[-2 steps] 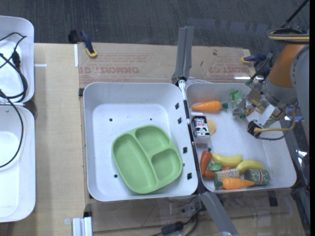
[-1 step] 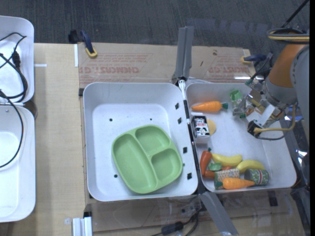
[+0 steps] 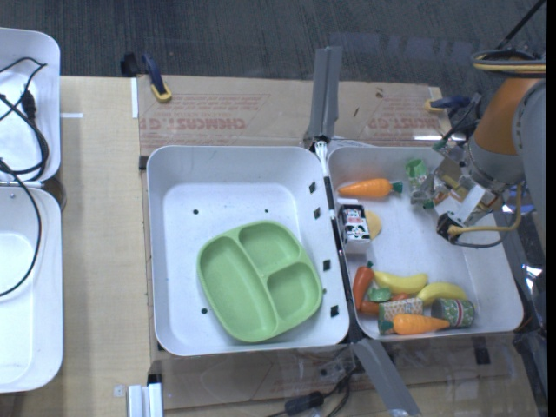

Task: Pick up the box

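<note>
We see the box (image 3: 352, 221) lying in the right bin (image 3: 486, 272) against its left wall, its long axis running roughly away from the camera. A carrot (image 3: 368, 188) lies just beyond it; bananas (image 3: 401, 280), a can (image 3: 453, 312) and other toy food cluster near the front wall. The gripper (image 3: 427, 189) hangs near the bin's far right; whether it is open we cannot tell. A green divided plate (image 3: 259, 281) sits in the left bin (image 3: 165, 233).

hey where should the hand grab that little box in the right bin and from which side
Probably from above, fingers closing across the small box's two longer sides. It seems to lie flat, hard against the right bin's left wall, with a yellow piece touching its right, so a level approach looks blocked. The hand is near the carrot.
</note>
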{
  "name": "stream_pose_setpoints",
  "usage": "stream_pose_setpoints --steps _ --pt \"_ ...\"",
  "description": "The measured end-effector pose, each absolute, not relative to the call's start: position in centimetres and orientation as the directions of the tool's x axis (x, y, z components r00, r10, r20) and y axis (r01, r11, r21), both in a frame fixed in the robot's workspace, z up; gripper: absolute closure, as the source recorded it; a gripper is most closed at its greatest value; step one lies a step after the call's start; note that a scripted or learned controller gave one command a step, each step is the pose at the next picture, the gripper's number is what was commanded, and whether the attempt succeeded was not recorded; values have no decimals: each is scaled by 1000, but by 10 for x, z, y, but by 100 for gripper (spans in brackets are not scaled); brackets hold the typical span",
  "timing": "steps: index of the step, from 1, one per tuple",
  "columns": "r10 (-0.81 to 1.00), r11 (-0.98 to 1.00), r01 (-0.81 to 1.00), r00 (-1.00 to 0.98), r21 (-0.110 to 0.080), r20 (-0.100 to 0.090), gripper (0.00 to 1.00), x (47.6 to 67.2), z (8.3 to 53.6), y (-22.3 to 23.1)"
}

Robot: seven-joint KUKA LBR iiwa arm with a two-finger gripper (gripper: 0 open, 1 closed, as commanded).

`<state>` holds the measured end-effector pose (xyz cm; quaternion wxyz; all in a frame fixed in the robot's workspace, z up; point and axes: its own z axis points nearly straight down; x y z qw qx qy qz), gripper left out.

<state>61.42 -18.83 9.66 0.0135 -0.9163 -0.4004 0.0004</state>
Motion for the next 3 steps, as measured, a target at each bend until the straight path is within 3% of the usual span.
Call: stream_pose_setpoints --steps 3 --pt "734 -679 734 679 -25 10 0 614 97 -188"
